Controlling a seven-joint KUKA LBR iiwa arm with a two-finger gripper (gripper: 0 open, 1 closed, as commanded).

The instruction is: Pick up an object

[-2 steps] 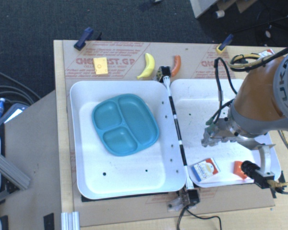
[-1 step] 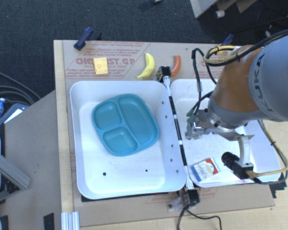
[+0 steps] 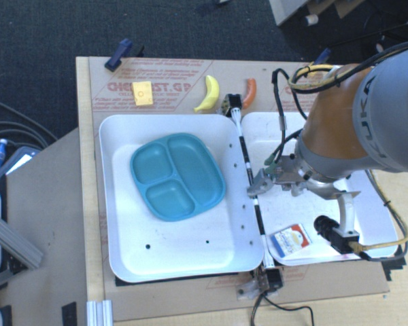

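teal three-compartment plate [image 3: 177,176] | in left bin [image 3: 115,202], near centre | long axis slanting upper-left to lower-right | gripper [image 3: 264,179] over right bin [image 3: 377,212] edge; finger state untellable

**One fixed camera, high above the counter, looking down at a slant**

A single camera looks down on the counter [image 3: 88,202] from above, tilted so the counter's far edge runs across the upper part of the frame and its near edge lies along the bottom. It stands far enough back to take in both white bins whole: the left bin [image 3: 122,236] fills the centre left of the frame, the right bin [image 3: 285,212] the centre right. Dark floor [image 3: 47,32] shows across the top and down the left side. The arm [image 3: 353,124] enters from the right and covers much of the right bin.
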